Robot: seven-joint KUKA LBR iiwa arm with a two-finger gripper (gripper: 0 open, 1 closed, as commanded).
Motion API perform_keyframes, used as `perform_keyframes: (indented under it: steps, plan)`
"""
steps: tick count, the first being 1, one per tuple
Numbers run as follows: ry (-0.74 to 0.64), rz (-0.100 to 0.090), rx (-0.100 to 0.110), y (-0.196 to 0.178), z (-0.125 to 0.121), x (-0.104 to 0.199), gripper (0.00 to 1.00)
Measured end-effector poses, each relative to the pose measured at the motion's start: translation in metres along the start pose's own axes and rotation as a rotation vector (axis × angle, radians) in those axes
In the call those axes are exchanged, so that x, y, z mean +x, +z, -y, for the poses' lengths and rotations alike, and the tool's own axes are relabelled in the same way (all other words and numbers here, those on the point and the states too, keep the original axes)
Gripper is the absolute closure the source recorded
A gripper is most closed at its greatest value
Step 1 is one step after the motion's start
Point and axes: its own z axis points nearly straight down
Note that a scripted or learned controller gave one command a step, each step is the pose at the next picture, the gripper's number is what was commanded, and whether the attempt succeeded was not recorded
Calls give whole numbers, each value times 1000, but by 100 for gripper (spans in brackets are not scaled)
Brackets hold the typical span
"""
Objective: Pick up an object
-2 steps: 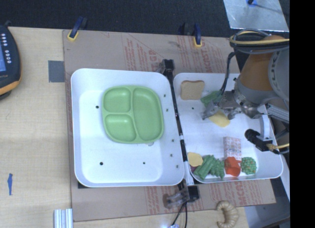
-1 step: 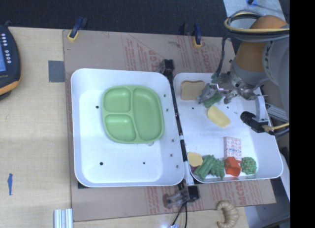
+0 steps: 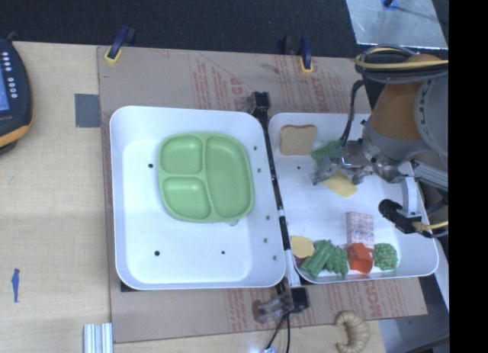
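Two shallow white bins are set side by side on the bench, a green divided plate lying in the left bin and toy food scattered across the right bin. The pincer is seen low in the upper half of the right bin, directly over a yellow piece and just beside a green leafy piece; whether it is clenched or released cannot be told, and nothing can be said to be held. A slice of bread lies near the bin's upper left corner. Along the lower edge are ranged another yellow piece, green beans, a red piece and a broccoli floret, with a small packet just above them. A miss is judged likely here: the yellow piece looks flat and smooth, so it could be pushed aside or squeezed out, and the leafy piece, being so close, could be caught instead or dragged along.
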Motion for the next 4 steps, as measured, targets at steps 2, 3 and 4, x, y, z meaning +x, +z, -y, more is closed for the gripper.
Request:
perform_keyframes:
  steps: [2,3,4]
  plan:
    - [2,-2,2,1,73,-38,100]
    - [1,0,-4,0,70,-38,0]
    - [-2,1,-11,-2,-11,-24,0]
